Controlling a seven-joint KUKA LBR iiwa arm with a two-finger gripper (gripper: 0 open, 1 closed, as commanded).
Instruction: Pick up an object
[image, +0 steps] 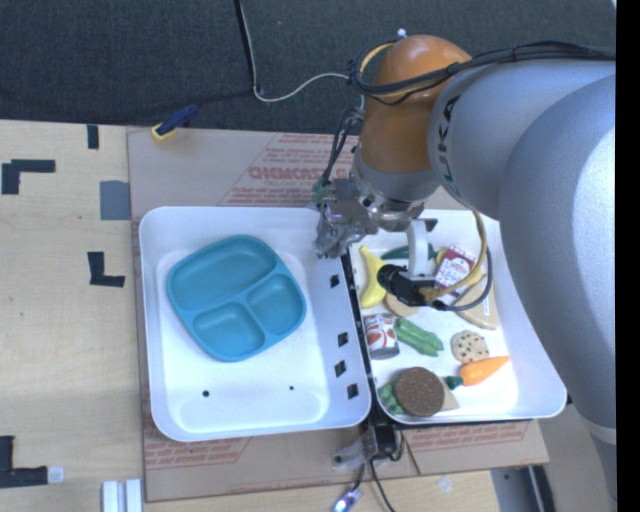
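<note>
Toy burger (418, 392), carrot (483, 370), can (381, 335) and banana (371, 275) are lying in the right bin (525, 395), its far end hidden under the arm (530, 150); the gripper (333, 235) is hovering above the far divider, its opening impossible to tell.

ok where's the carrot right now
In the camera view the carrot lies in the right bin, just below the cookie, right of the burger.

We are seeing a thick, smooth grey arm (560, 170), rounded like a pipe. An orange band (405, 100) is wrapping it above the wrist, glossy and domed. Thin black cables (520, 49) are running along its top. A small dark metal claw (333, 232) is ending it.
</note>
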